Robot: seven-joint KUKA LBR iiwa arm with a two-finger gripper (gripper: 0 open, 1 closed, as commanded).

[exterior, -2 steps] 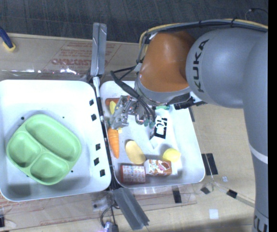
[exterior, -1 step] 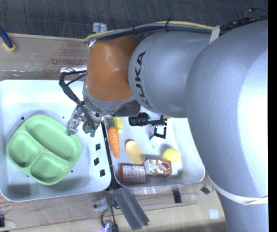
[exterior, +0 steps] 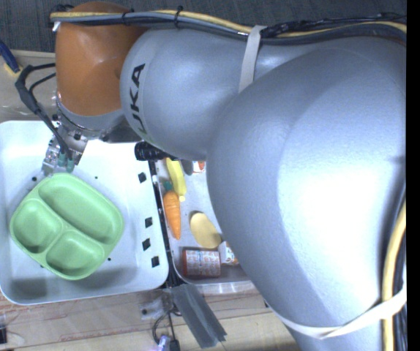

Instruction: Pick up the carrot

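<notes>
End effector (exterior: 58, 159) blurred above green tray (exterior: 67, 225), carrot (exterior: 172, 214) partly arm-hidden

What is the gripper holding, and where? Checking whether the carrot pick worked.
Nothing: the gripper is above the green tray, while the carrot lies in the right bin.

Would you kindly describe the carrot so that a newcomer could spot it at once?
Find the right-hand white bin, mostly hidden under the big grey arm. Along its left wall, beside the divider between the bins, lies the carrot, below a yellow banana-like piece. It is the only orange, tapered thing there; the neighbours are yellow or a brown-labelled can.
</notes>
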